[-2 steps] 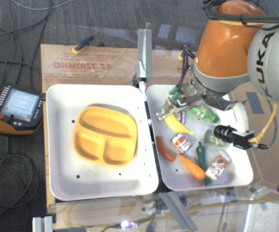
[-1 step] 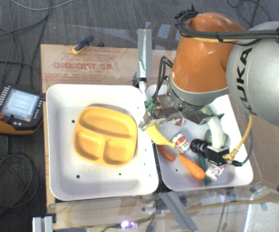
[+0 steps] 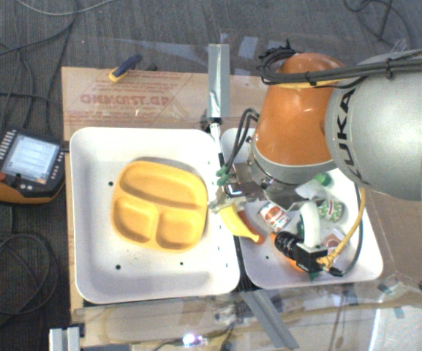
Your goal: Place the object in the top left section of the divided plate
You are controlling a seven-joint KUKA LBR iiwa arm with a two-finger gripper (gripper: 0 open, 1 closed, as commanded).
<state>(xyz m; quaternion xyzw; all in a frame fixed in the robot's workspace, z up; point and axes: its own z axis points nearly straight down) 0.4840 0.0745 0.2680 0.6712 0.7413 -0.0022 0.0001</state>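
A yellow divided plate [image 3: 159,203] lies in the left bin [image 3: 93,269], with one long section at its far side and two smaller ones at its near side. My gripper [image 3: 222,198] hangs over the ridge between the two bins, just right of the plate's right edge. It is shut on the upper end of a yellow banana-shaped object [image 3: 238,225]. The object slants down to the right, across the bins' shared rim. The orange and grey wrist hides the upper part of the fingers.
The right bin [image 3: 371,265] holds several small items under the arm: white bottles with red and green labels [image 3: 320,210], a red-labelled can [image 3: 273,214] and an orange piece [image 3: 284,241]. A pendant [image 3: 20,163] lies left of the bench.
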